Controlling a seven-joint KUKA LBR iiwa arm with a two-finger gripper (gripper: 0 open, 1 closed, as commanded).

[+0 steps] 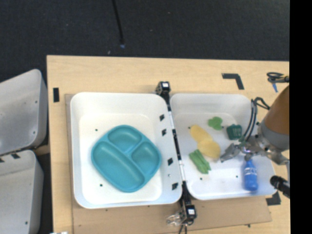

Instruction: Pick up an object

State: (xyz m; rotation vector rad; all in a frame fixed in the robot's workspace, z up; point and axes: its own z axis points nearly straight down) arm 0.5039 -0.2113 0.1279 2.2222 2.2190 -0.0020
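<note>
Gripper (237,151) sits low in the right bin (214,191), fingers splayed, nothing between them. One fingertip points left at the yellow object (205,141), the other hangs over the top of the blue bottle (250,175). Whether it touches either, can't tell.

Candidates, nearest out:
- blue bottle, just near-right of the gripper, lying roughly along the near-far line, close to the bin's right wall
- yellow object, just left, looks soft and rounded, two lobes
- green long piece (200,161), touching the yellow one's near-left side
- dark green block (234,131), just far of the gripper
- small green lump (215,123), further far-left

My call: take the bottle. Centre over its body, close across the narrow width, not along its length. The wall leaves little room for the outer finger. Yellow plus green is a cluster, so there's a risk of a double grab or a shove.

Left bin (83,130) holds a teal divided plate (126,157), well apart, ignore.
</note>
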